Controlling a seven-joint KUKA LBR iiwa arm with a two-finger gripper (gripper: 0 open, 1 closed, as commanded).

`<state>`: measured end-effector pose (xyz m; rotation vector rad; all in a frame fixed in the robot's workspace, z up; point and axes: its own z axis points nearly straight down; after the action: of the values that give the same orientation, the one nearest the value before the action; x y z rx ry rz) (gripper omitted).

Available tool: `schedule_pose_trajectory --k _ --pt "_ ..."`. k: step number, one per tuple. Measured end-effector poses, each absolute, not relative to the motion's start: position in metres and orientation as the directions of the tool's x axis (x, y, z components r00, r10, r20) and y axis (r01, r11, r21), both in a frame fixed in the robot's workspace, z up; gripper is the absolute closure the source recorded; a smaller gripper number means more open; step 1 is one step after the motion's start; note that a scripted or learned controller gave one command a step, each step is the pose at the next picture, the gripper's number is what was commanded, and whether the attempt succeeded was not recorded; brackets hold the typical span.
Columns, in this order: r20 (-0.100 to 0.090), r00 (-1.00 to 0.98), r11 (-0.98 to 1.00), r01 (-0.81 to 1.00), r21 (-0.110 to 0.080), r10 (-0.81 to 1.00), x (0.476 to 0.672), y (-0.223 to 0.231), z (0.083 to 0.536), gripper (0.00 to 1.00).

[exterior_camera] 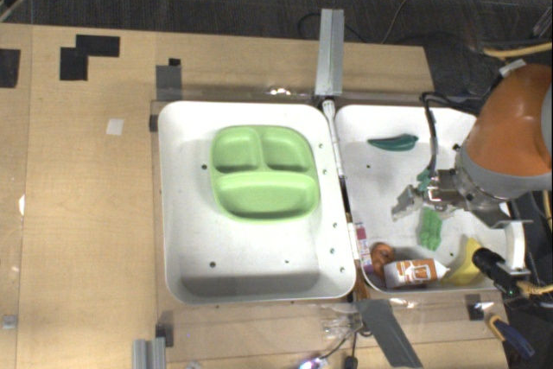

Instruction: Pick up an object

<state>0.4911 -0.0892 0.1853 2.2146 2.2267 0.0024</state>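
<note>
Clutter fills my right bin [380,130], so I hang my gripper [413,201] beside the light green piece [429,229]; I cannot tell its grip state.

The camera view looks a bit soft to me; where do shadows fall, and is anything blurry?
In the camera view, a grey shadow pools along the near inside wall of the left bin, under the green tray; the tool and the small things below it look smeared and lack fine detail.
</note>
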Motion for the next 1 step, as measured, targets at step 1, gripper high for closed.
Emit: schedule_pose_trajectory --k 1 --pt "0.000 0.088 -0.088 0.996 0.004 0.996 0.4880 -0.1513 0.0945 0.00"
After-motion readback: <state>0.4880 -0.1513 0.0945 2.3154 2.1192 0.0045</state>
